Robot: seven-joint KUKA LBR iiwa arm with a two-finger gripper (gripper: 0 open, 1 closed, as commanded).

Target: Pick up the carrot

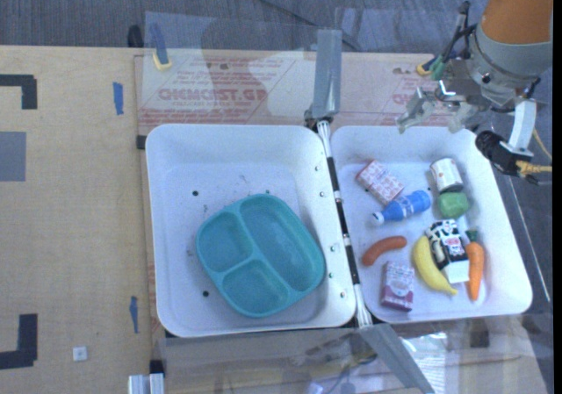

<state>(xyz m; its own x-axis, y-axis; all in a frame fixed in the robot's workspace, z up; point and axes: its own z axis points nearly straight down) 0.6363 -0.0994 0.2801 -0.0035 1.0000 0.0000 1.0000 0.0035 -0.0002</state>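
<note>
From the overhead camera I see two shallow white plastic bins side by side on a pale wooden bench [70, 234]. The left bin [176, 155] holds a smooth teal divided plate [260, 254] with three compartments, set toward its near half; the far half of that bin is bare floor.

The right bin [509, 208] is crowded. The carrot [475, 269] lies near the bin's right wall, a tapered orange shape running roughly near to far with a green stub at its far end. Just to its left sits a black-and-white carton [450, 247], with a curved yellow banana [428, 266] touching the carton's left side. Farther left I see a reddish sausage [385, 249], a red packet [398, 286], a blue bottle [403, 206], a patterned box [379, 180], a white can [446, 175] and a green rounded piece [454, 204]. I can't read any of the labels.

My gripper [436, 105] hangs above the far rim of the right bin, well apart from the carrot, metal fingers spread and nothing between them. Faint reddish lettering on the clear sheet [219, 85] beyond the bins is illegible.
</note>
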